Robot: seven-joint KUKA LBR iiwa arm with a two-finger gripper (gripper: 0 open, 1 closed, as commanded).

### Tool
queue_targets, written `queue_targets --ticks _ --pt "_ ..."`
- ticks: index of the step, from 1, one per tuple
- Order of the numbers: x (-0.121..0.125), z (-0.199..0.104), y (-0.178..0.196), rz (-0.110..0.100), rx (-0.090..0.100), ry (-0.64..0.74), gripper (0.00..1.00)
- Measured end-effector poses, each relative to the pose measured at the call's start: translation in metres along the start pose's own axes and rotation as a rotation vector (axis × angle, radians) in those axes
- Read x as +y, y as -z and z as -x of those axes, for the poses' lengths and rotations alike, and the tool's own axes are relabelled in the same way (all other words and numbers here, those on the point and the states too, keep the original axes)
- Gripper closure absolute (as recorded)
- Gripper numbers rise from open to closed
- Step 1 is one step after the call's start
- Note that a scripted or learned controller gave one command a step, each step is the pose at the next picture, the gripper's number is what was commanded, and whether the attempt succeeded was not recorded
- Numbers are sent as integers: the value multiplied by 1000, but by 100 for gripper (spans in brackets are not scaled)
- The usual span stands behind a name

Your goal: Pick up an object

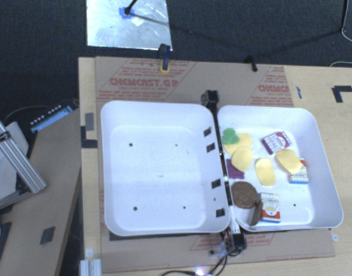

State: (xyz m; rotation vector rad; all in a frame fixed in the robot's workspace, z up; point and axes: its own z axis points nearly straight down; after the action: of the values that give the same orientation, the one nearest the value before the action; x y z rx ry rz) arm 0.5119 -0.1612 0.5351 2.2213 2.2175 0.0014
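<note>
The right bin (314, 131) holds several small objects. A green piece (230, 135) lies at its left side, with yellow pieces (241, 157) below it and a purple scrap (234, 169) beside them. Two more yellow pieces (264, 171) (289, 160) lie near the middle. A small purple and white packet (276, 141) sits above them, and a blue and white packet (299, 178) to the right. A brown disc (244, 194) and a dark brown strip (256, 213) rest near the front, next to a red and white packet (270, 207).
The left bin (115, 119) sits beside the right one, joined by black clips (211, 147) along the shared wall. Both stand on a cardboard sheet (147, 79) on the bench. A shiny metal plate (127, 16) lies on the dark floor behind. An aluminium frame (15, 160) stands at far left.
</note>
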Motion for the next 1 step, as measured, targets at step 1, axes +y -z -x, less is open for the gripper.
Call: queue_targets --ticks 1 --pt "-24 26 0 0 0 0 100"
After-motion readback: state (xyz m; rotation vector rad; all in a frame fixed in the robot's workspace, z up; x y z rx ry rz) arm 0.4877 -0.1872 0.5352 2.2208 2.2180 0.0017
